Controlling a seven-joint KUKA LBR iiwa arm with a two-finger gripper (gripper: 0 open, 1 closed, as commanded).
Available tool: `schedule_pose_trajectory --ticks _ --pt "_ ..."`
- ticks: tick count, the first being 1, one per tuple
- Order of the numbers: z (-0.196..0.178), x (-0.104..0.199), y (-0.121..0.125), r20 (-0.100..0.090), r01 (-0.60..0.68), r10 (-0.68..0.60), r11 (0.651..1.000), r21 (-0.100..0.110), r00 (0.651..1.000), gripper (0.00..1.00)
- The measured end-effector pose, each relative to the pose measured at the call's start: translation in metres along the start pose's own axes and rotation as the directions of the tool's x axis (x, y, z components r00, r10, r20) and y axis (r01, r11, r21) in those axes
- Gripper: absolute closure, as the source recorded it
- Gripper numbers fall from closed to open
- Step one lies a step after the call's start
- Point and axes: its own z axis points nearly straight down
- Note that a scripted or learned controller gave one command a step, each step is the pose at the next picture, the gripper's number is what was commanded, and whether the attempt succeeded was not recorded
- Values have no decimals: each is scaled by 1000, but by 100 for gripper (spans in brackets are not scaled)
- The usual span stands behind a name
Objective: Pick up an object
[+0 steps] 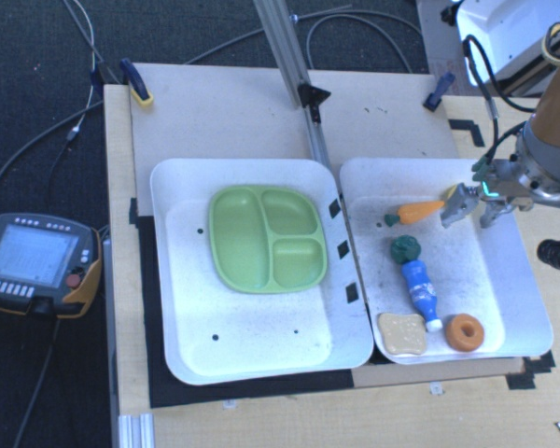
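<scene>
Camera view: we see gripper (473, 205) spread open, grasping nothing, beside carrot (420, 212) in right bin (527, 278). Nearby: green lump (405, 247), bottle (419, 291), bread (402, 334), donut (465, 331) (green plate (266, 238) in left bin (182, 278)).

- Illumination: bright, even, diffuse overhead light; no hard shadows on the surface (224, 110).
- Glare: white housing (513, 7) at upper right of the frame overexposed, detail lost.
- Dark carpet (37, 63) at left of the frame underexposed, grainy.
- Focus: moderate throughout; edges slightly soft, low resolution.
- Tool (474, 203) at right of the frame mildly blurred.
- Shadows: faint, close beneath bin rims.
</scene>
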Motion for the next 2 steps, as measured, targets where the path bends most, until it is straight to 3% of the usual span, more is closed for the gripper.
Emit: schedule_pose_trajectory --ticks 1,2 --pt "-1 0 1 1 1 -1 1000 -3 1000 0" --pt "54 8 7 -1 1 -1 1000 1 1000 0"
